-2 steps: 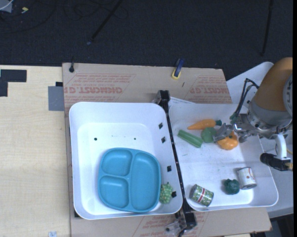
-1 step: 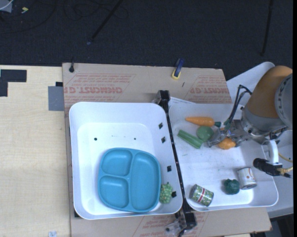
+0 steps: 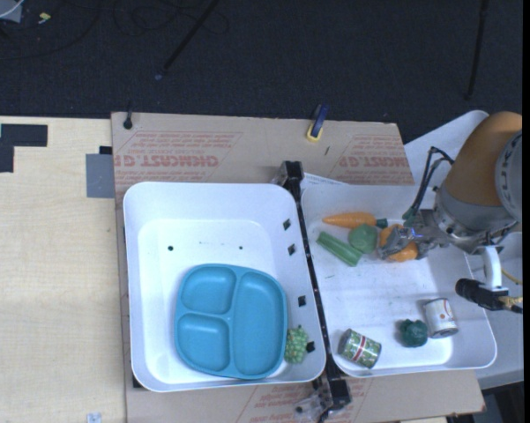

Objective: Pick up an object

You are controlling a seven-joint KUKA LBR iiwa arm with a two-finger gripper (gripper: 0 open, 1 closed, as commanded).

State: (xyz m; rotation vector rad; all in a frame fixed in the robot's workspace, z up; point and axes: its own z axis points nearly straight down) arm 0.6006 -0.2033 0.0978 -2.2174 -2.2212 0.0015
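Nearest my camera, along the lower rim of the right bin (image 3: 476, 359), sit a green-and-red can (image 3: 360, 348) lying on its side, a dark teal lump (image 3: 414, 332) and a small silver can (image 3: 439, 317) touching it. Further back in that bin I see an orange carrot (image 3: 349, 220), a green cucumber-like piece (image 3: 339, 248) and a round green piece (image 3: 364, 238) bunched together. My gripper (image 3: 397, 247) is down in this cluster, just beside the round green piece, with something orange (image 3: 406, 254) right at its tip. I cannot tell whether the fingers are spread or closed, nor whether that orange piece sits between them.

My worry is the crowding: the toys lie touching, so a close here could nudge the round green piece aside or pinch two at once, and a smooth rounded toy may squirt out on lifting.

Over in the left bin (image 3: 159, 210) a blue divided plate (image 3: 231, 320) lies flat, with a small bunch of green grapes (image 3: 295, 345) just beside its right edge
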